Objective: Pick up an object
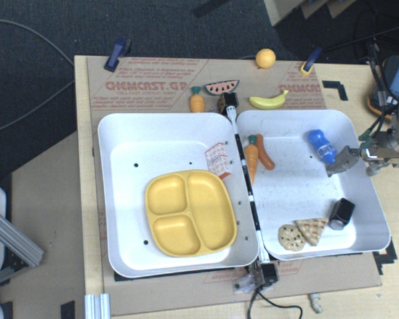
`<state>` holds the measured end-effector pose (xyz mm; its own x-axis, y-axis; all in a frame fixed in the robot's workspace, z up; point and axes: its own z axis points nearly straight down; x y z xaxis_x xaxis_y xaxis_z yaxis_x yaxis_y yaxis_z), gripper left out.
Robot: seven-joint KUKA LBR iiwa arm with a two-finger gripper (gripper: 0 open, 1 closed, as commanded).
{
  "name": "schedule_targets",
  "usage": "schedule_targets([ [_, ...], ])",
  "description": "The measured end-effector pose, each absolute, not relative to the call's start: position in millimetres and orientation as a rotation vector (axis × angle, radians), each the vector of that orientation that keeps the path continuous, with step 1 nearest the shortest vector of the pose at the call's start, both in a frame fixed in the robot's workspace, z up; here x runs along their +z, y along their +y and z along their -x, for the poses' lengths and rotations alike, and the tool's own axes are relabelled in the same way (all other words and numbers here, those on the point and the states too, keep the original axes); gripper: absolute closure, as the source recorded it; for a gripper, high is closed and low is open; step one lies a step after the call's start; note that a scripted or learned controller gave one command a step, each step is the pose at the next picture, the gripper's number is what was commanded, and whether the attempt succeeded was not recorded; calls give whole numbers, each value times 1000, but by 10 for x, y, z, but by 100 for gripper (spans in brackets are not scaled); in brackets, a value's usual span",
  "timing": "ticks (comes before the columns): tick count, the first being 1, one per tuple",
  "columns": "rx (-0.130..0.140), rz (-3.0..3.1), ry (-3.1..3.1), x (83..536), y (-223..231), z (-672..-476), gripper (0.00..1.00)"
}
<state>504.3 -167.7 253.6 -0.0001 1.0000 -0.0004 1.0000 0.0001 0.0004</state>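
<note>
Two white bins sit side by side on the counter (153, 288). Within the left bin (120, 178) lie a yellow divided plate (189, 212) and a small red-printed packet (218, 158), print too small to read. Within the right bin (299, 178) lie a blue bottle (321, 145), long axis running up-left to down-right, an orange carrot (251, 161), a sausage (263, 153), a cookie (291, 237), a waffle wedge (311, 230) and a black block (341, 212). At that bin's right rim hangs the gripper (342, 160); whether its jaws are apart or together cannot be told. Red print on the board reads "CHEMCAST GP".
</note>
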Motion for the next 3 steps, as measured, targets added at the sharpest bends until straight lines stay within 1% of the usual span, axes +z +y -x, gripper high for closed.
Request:
schedule_targets([
  [1, -2, -2222, 2221, 1802, -2240, -5677, 0],
  [2, -1, -2226, 2225, 946, -1721, -6150, 0],
  [3, 14, -2225, 2241, 864, -2011, -6231, 0],
])
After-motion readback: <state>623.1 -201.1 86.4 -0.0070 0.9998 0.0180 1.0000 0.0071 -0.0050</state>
